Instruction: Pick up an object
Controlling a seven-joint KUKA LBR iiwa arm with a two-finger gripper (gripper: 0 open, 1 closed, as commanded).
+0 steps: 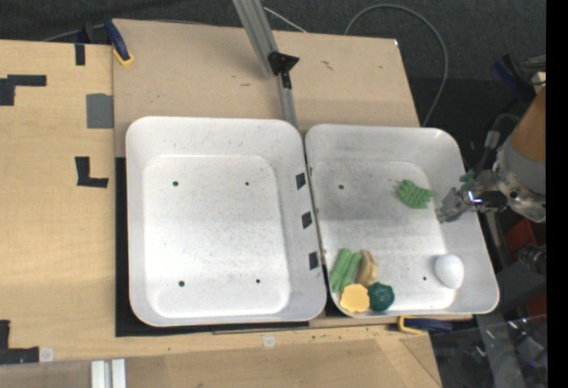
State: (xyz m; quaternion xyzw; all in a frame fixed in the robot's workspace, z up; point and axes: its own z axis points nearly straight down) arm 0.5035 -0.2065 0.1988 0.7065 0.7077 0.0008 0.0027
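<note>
The right bin holds several small objects. A green ridged piece lies toward its right side. A white egg-shaped object rests near the front right corner. At the front left corner a green oblong, a tan piece, a yellow round piece and a dark green round piece lie bunched together. My gripper hangs over the bin's right edge, just right of the green ridged piece and apart from it. Nothing shows between its tips.
The left bin sits beside the right one, sharing a middle wall with dark clips. A slanted metal pole rises behind the bins. A cable loops at the back right of the bench.
</note>
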